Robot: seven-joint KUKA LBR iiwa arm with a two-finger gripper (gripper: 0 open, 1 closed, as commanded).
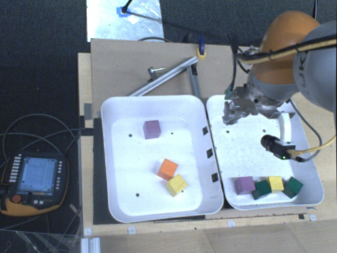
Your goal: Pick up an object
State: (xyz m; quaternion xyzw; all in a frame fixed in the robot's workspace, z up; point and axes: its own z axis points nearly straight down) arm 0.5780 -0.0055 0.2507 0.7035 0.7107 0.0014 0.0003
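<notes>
My gripper (230,117) hangs over the far left part of the right bin (263,141), near the wall between the two bins, with nothing visible between its fingers. The left bin (121,141) holds a purple cube (151,129) towards the back, an orange cube (168,168) in the middle and a yellow cube (177,184) touching it on the near side. Along the right bin's near edge lie a purple cube (244,185), a dark green block (260,188), a yellow cube (276,183) and another green block (293,186).
A metal bar (166,75) lies slanted behind the left bin. A black cable end (274,145) with a green light hangs over the right bin. A teach pendant (34,181) sits on the floor at the left.
</notes>
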